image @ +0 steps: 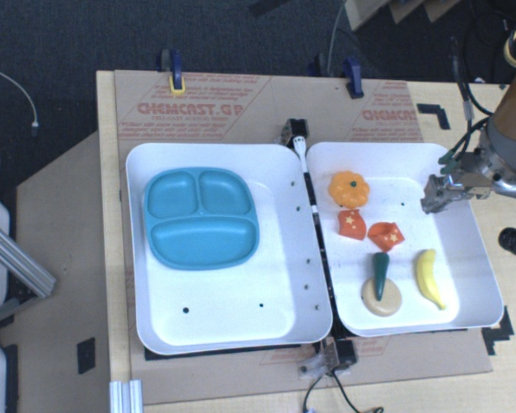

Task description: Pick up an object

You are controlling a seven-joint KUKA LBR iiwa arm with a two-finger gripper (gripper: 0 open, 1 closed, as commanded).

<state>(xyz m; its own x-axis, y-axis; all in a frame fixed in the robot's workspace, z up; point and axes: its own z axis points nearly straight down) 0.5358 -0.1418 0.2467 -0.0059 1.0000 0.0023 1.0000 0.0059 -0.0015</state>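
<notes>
Nearest the lower edge, a tan disc (pixel 382 298) is seen in the right bin (pixel 477 256), overlapped by a dark green vegetable (pixel 380 269) standing above it. Just beside these a yellow banana (pixel 430 277) is laid. Farther up, two red pieces (pixel 352 224) (pixel 386 235) are placed near each other, below an orange pumpkin-like toy (pixel 348 188). The gripper (pixel 433 194) is positioned over the bin's upper right area, apart from every object; nothing is seen between its fingers, and whether they are spread or closed cannot be told. A blue divided plate (pixel 202 218) is held in the left bin (pixel 241 317) on the tabletop (pixel 120 127).
</notes>
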